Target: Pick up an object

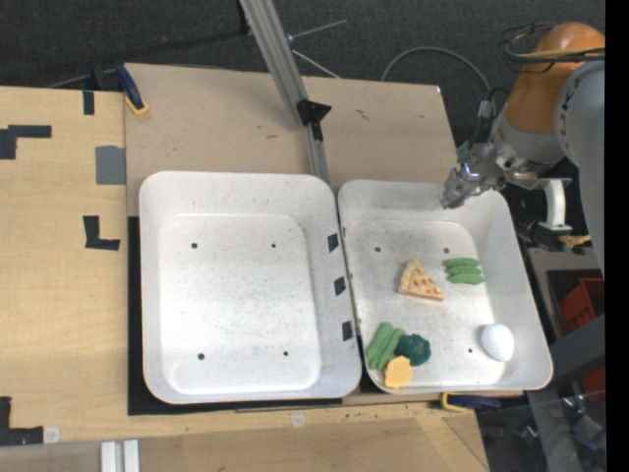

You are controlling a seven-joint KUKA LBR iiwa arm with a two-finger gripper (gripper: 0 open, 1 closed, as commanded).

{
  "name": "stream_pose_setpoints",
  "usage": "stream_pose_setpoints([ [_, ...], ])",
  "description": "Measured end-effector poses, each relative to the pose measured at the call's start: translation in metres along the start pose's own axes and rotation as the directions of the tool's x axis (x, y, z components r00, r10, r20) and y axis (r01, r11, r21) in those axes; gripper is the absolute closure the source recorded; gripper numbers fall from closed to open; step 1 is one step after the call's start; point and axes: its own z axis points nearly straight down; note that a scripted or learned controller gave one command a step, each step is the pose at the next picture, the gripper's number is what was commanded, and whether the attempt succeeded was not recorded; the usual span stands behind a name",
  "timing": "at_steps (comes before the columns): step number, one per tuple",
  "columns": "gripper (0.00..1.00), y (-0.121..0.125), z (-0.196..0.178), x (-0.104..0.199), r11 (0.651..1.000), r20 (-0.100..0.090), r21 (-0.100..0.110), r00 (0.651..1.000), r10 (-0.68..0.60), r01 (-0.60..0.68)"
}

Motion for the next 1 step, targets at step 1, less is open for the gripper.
stream_pose_setpoints([
  [1,1.00,0.0015,-0.0539,0.0004,1.000,0.000,0.000,1.000,0.000,0.000],
])
